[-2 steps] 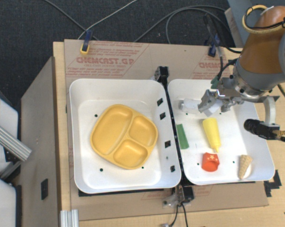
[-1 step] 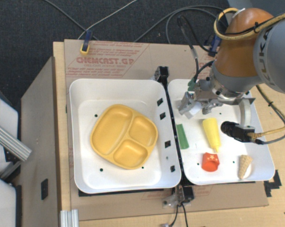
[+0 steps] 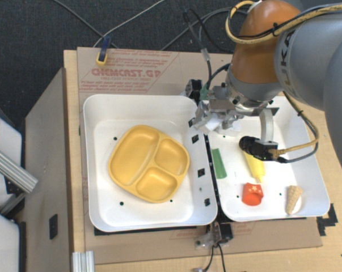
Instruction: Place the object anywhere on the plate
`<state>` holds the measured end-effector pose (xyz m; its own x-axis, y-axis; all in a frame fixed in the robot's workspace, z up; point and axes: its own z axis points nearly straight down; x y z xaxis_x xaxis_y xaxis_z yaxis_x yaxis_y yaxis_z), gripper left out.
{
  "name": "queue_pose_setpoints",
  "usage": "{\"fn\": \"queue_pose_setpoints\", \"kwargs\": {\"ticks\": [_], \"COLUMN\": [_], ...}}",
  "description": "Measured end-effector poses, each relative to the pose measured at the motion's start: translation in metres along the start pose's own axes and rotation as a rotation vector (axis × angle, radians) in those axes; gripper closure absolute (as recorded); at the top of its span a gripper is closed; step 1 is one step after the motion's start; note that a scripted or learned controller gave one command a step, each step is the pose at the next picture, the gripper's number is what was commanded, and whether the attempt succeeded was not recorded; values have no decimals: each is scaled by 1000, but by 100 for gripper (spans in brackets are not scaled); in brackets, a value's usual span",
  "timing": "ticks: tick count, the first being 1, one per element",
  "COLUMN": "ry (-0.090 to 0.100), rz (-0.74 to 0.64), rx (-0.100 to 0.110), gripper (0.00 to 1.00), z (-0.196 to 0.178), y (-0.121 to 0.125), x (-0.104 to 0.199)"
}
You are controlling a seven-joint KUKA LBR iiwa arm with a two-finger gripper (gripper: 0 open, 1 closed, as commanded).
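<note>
We see the claw (image 3: 217, 117) near the centre of the frame, over the upper left corner of the right bin (image 3: 273, 211). We cannot tell whether it is spread or pressed together, and we see nothing in it. We judge the step in hand to be the pick.

No object is on the plate (image 3: 150, 163) yet. It lies bare in the left bin (image 3: 100, 180), in the left half of the frame. The candidates all lie in the right bin. The green block (image 3: 218, 163) is just below the claw, the yellow piece (image 3: 256, 169) to its right, the red piece (image 3: 252, 194) lower, and the cone (image 3: 294, 199) at lower right.

We would go for the green block, as it is nearest. It lies close along the bin's left wall, so we would close across its narrow width and come straight down. For the carry, we would lift above both bin walls between the bins. The yellow piece is near enough to be nudged.
</note>
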<state>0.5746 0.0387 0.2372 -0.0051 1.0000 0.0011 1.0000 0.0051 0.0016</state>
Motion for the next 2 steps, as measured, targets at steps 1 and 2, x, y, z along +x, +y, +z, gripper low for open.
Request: {"fn": "queue_pose_setpoints", "kwargs": {"ticks": [1, 2], "ry": [1, 0], "rz": [-2, 3], "rx": [1, 2], "gripper": [100, 0], "z": [-4, -4], "y": [1, 1], "x": [56, 52]}}
